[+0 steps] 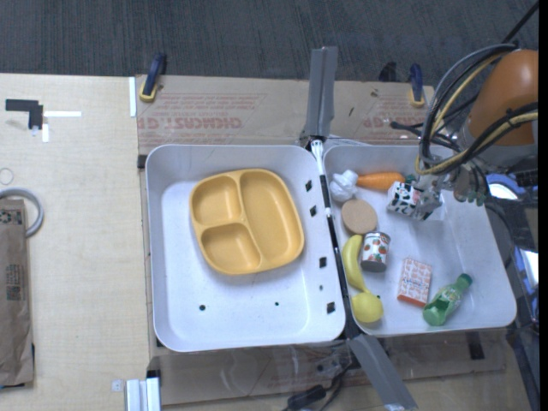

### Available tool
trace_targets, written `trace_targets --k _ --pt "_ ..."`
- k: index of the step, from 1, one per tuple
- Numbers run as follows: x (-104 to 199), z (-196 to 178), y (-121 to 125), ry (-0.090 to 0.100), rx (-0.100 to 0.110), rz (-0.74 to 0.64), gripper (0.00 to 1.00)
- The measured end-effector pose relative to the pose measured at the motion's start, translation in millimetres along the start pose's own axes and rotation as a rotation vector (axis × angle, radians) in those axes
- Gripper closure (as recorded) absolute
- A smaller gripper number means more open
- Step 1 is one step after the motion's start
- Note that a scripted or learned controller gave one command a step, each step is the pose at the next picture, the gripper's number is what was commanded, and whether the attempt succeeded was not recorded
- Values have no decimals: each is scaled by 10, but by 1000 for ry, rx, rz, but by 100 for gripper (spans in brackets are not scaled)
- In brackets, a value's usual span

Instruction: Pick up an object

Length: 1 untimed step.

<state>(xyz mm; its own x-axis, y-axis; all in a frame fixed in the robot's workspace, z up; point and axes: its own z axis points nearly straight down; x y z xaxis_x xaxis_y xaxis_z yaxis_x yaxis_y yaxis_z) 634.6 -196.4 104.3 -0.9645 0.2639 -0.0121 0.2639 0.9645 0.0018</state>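
I see my gripper low in the right bin, near its back edge, and a black-and-white cow toy sits between its fingers, pinched there. Just left of the toy lies a carrot with a white ball at its end. In front of them I see a brown disc, a small printed can, a banana, a lemon, an orange packet and a green bottle. The left bin holds a yellow divided plate.
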Motion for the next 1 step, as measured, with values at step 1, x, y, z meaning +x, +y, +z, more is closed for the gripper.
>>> trace_targets --k 1 --pt "106 -1344 520 6 1 -44 100"
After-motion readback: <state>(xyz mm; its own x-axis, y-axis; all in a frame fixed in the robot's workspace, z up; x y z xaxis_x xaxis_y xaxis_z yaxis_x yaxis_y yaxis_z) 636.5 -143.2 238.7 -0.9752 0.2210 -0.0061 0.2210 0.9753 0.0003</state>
